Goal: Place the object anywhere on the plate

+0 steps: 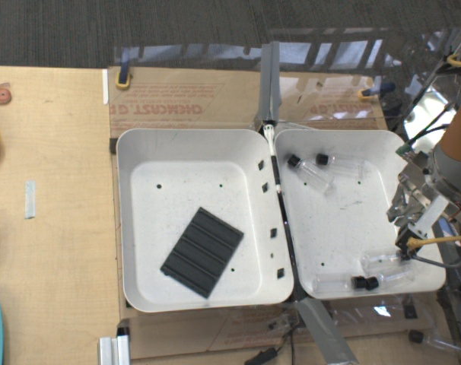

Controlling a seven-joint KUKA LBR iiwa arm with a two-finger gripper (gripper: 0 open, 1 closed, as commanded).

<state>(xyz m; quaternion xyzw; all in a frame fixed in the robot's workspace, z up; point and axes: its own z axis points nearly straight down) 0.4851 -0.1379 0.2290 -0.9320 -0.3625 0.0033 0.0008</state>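
Small clear vials (306,170) with black caps, lying flat in the right bin (344,226): two near its far left corner, more along its near edge. Well apart in the left bin (147,204), a black ribbed plate (203,251), set askew. Over the right bin's right rim, jaws lost amid wrist hardware; clenched or released, cannot tell.

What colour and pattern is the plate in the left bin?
The plate is black with parallel ridges, clear in the camera view.

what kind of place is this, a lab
Probably a robotics lab bench: two white bins side by side on cardboard, a robot arm at the right one's edge, clear capped tubes as pick objects.
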